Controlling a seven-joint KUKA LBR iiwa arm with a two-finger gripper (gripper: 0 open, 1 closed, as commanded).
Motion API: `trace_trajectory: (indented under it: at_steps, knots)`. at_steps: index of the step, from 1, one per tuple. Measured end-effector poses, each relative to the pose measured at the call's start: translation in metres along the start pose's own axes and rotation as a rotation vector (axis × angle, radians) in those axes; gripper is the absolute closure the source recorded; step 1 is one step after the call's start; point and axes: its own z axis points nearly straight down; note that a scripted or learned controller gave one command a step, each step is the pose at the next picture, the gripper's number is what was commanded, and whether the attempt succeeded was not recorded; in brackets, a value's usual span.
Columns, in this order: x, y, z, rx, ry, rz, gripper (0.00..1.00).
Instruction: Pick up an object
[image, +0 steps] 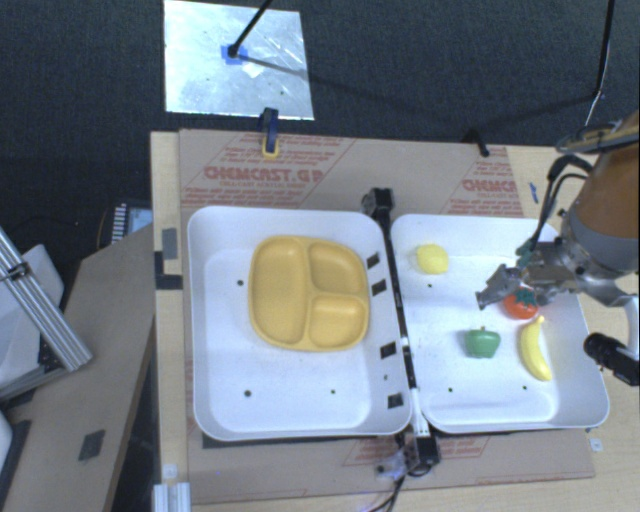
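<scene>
The right bin (570, 400) holds a round yellow lemon (432, 259) at the back left, a green pepper (482, 343) in the middle, a yellow banana (535, 350) to its right and a small orange-red fruit (522, 306) behind the banana. My gripper (508, 290) reaches in from the right and hangs low over the orange-red fruit, covering its upper edge. It stands open, one dark fingertip (486, 296) pointing left of the fruit. Nothing is gripped between the fingers.
A yellow divided plate (305, 292) lies in the left bin (220, 400). A black divider (392, 300) with clips runs between the bins. The arm's orange band (608, 205) rises above the right bin's back right corner. Cables trail at the bench's back.
</scene>
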Motion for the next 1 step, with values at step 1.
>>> trace_trajectory:
  at_steps: [1]
  knots:
    - [0.0001, 0.0019, -0.0046, -0.01, -0.001, -0.002, 0.0]
